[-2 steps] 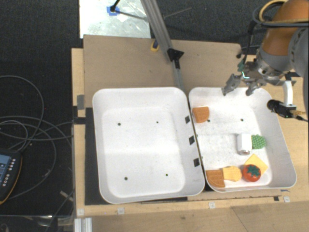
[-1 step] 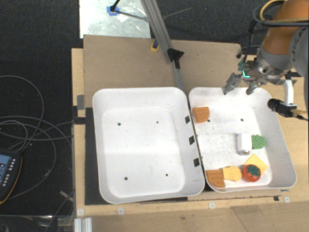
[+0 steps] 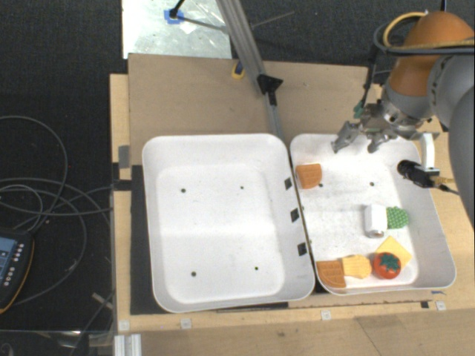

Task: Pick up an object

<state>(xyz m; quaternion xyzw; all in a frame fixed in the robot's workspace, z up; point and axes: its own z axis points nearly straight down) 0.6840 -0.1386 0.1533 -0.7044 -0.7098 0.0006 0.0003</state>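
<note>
**Objects.** Every candidate for pickup lies in the right bin [image 3: 349,191].
- An orange block [image 3: 309,175] sits alone near the far left corner, close to the wall shared with the left bin [image 3: 215,221].
- A white block [image 3: 375,219] lies toward the right wall. A green piece [image 3: 398,217] is just beside it, and contact between the two cannot be confirmed.
- Four items are crowded along the near wall. A ridged orange piece [image 3: 332,273] has a yellow piece [image 3: 357,265] against it. Next to these is a red round item [image 3: 386,266], with a yellow wedge [image 3: 401,248] pressed to its upper side.

**Tool.** The tool [image 3: 356,145] hangs over the far edge of the right bin with its fingers spread and nothing between them. It touches no object. Its height above the bin floor cannot be judged from this slant. The orange block is the nearest item, lying apart from the tool, to its left and toward the near side.

**Progress.** Judged from the layout, the pickup has not begun. All items rest on the bin floor and none is gripped. The tool has yet to be placed above one item, brought down, pressed together on it and raised.

**Assessment.** The orange block stands clear of its neighbours and looks the cleanest target. A grasp in the near-wall cluster risks fouling an adjacent piece. Both bins sit square on the table [image 3: 185,95].
</note>
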